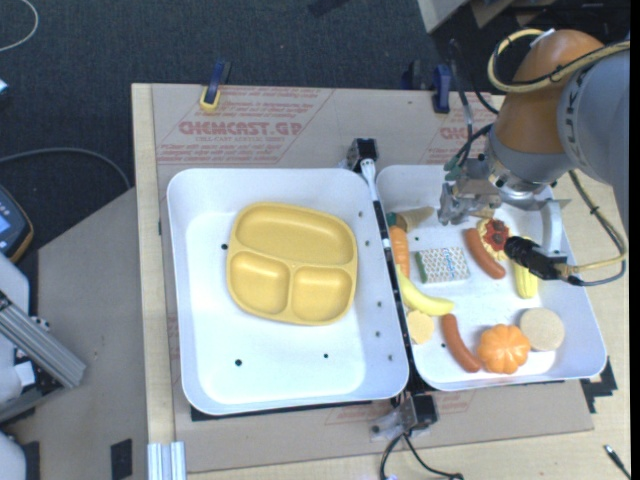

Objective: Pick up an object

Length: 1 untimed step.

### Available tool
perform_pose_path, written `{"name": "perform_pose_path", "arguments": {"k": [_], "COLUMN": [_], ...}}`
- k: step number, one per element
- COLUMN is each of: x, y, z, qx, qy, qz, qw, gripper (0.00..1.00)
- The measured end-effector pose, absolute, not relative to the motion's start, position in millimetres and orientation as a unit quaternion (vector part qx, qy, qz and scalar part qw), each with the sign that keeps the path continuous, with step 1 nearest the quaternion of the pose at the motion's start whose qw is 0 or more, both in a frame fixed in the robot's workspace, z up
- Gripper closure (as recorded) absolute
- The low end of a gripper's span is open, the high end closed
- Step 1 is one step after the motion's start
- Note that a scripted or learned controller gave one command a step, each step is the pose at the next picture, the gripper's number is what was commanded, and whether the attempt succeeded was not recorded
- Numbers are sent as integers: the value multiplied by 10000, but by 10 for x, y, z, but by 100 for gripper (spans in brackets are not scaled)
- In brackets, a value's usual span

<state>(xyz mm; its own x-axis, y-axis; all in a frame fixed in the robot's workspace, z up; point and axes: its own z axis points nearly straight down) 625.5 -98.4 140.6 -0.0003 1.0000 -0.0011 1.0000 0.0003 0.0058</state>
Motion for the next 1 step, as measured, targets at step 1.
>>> {"name": "perform_pose_path", "arguments": {"k": [1], "x": [6292], "y": [-970], "z": [1845], "qx": [7067], "qy": [7075], "qz": [20], "qw": [29], "gripper": [100]}}
